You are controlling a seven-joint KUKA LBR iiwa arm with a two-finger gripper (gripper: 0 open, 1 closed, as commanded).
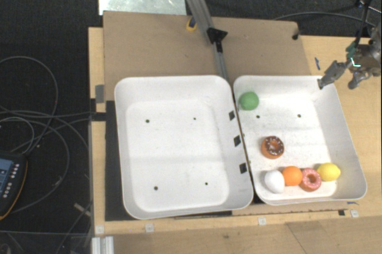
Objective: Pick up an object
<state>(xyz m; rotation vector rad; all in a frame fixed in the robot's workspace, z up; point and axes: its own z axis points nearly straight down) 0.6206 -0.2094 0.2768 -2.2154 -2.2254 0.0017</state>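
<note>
The claw (341, 75) hung at the far right of the view, above the three-o'clock corner of the right bin (343, 121), its two fingers spread apart with nothing between them. One fingertip (324, 81) pointed down toward the bin's upper right rim – still high, by the look of it.

The objects sat well away from it. A green ball (249, 100) lay alone at the bin's eleven o'clock, close to the divider between the bins. A chocolate doughnut (272, 146) rested near the middle. Along the six-o'clock wall ran a tight row: white egg (274, 181), orange ball (292, 176), pink doughnut (310, 179) and lemon (329, 172), each touching or nearly touching its neighbour. The left bin (179, 145) held none of these.

What could go wrong? The claw stood over bare bin floor near the rim, so a straight descent would likely close on nothing or strike the wall. The crowded row is risky – fingers could wedge between neighbours or knock one aside, and the round pieces would probably roll or squirt out of a pinch.

On orientation there was little to tell: balls and doughnuts have no long axis from above, the doughnuts lying flat with holes upward. The lemon looked slightly elongated, roughly nine to three o'clock, and the egg's axis could not be judged.
</note>
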